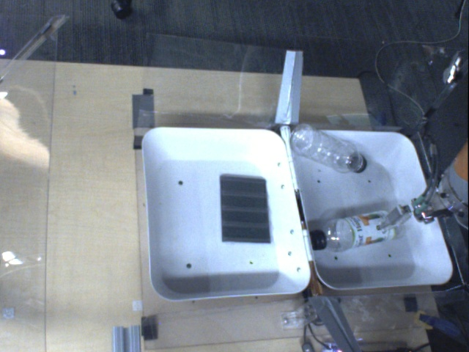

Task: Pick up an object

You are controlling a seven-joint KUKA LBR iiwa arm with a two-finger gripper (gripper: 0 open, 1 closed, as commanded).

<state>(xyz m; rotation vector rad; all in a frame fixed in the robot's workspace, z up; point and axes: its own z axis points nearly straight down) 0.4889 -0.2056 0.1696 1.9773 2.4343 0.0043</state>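
Note:
A clear bottle (353, 232) with a black cap and an orange-and-white label lies on its side in the right bin (410, 266), cap pointing left. My gripper (407, 213) reaches in from the right and sits low at the bottle's base end, touching or nearly touching it. A second clear bottle (325, 149), crumpled and without a label, lies at the back left of the same bin. A dark grey ribbed rectangular block (245, 208) lies flat in the middle of the left bin (168, 196).
The grey arm with its orange band (462, 163) hangs over the right bin's right rim. A metal post (290, 94) stands behind the join of the two bins. Cables lie at the back right, and the wooden bench stretches to the left.

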